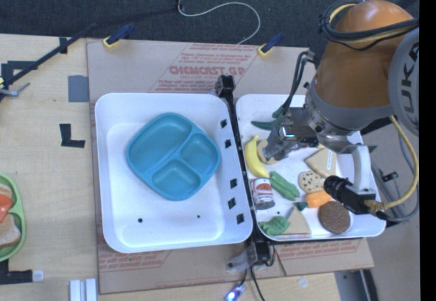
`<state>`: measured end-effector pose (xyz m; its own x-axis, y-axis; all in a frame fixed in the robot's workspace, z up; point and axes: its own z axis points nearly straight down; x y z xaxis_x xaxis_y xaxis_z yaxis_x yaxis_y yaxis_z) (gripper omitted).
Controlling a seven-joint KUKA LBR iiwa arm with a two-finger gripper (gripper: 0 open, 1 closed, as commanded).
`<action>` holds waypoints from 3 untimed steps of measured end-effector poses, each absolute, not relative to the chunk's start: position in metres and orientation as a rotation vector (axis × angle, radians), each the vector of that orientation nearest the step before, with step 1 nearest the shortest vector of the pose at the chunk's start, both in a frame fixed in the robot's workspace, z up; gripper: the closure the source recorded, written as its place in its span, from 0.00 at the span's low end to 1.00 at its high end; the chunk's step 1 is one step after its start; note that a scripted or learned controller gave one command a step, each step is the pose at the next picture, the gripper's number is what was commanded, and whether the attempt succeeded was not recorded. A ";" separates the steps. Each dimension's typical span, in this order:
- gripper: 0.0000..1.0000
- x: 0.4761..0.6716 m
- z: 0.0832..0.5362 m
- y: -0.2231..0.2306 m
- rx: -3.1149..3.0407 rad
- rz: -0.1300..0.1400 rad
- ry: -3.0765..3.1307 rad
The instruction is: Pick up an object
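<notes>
Bins sit side by side on the worktop (136, 65), and the arm (361, 54) leans in from the right over the right bin (262, 103). Its tool (279, 145) hangs low over that bin's left half, just beside the banana (255, 157); whether it is open or closed I cannot tell from here, and nothing shows gripped in it. The banana lies along the bin's left wall, its long axis running from the far end toward the near end, curved, with its upper tip pointing away toward the back. Nearer me lie a small red-labelled can (262, 192), a green pea pod (283, 184), a spotted cookie (310, 180), a carrot piece (317, 199), a brown round patty (334, 217) and a green leafy piece (275, 226). The left bin (112, 156) holds a blue divided plate (173, 155), lying flat and turned cornerwise.
</notes>
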<state>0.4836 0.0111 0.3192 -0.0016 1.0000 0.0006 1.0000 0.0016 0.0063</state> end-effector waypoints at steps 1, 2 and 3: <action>1.00 0.482 0.239 0.031 2.224 -0.012 2.229; 1.00 0.484 0.272 0.022 2.220 0.000 2.222; 1.00 0.484 0.305 0.030 2.218 0.002 2.224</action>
<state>0.4837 0.0301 0.3053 -0.0024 1.0000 0.0003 1.0000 0.0024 0.0011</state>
